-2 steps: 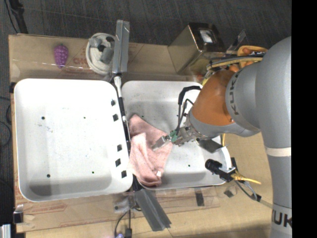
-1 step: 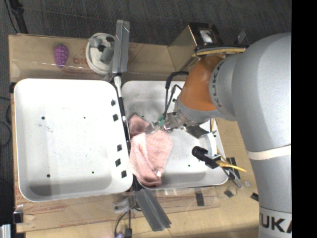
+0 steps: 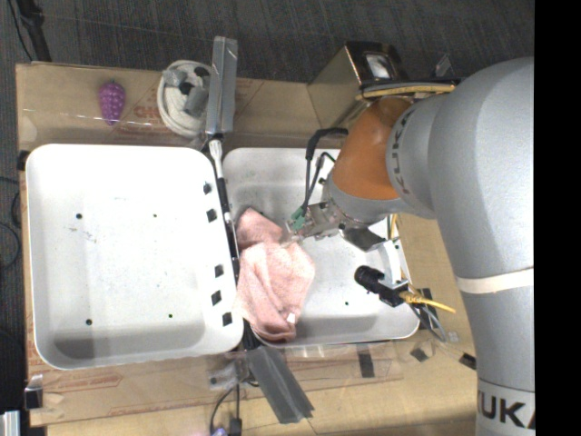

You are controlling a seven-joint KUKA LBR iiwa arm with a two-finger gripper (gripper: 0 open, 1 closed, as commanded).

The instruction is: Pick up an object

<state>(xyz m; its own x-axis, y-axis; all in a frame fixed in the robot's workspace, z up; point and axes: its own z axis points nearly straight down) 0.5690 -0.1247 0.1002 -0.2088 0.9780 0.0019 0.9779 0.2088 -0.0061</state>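
1. Pink cloth [image 3: 272, 275] lies crumpled in the right bin [image 3: 272, 166], pressed against that bin's left wall. Its lower end is near the front rim.
2. Pincer [image 3: 305, 223] sits at the cloth's upper-right edge. Open or closed: can't tell from this angle, nor whether it touches the fabric.
3. Grey arm [image 3: 472, 180] w/ orange band reaches in from the right and covers the right bin's far right corner.
4. Left bin [image 3: 118, 243] stands just beside the right one. Their rims meet along a centre strip dotted w/ small black tabs.
5. On the counter [image 3: 64, 80] behind the left bin is a small purple obj. [image 3: 112, 101]. Near it, to the right, is a white round item [image 3: 182, 98], which sits just beside a grey bar [image 3: 221, 80] at the bins' shared edge.
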